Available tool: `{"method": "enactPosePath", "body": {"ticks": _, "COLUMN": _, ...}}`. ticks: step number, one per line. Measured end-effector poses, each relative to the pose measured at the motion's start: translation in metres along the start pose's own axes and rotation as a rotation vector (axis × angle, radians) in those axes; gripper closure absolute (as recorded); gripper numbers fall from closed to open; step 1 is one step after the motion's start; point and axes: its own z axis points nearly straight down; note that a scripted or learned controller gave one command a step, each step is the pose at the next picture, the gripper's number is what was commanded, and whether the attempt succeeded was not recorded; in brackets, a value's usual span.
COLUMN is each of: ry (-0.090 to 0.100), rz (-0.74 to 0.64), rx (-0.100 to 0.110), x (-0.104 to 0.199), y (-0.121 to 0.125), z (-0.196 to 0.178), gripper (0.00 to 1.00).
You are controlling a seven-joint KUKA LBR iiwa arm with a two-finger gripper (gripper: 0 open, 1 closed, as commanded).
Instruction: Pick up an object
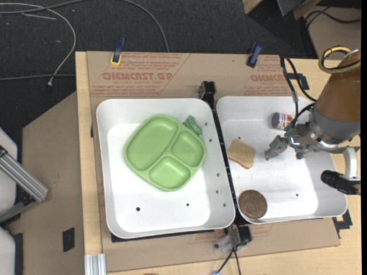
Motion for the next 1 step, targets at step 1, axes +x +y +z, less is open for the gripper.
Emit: {"method": "enactPosePath", "body": {"ticks": 1, "ry": 0.0, "rz": 0.001, "rx": 0.001, "x": -0.001, "y": -0.0078, "z": 0.0608, "gripper": 0.0}}
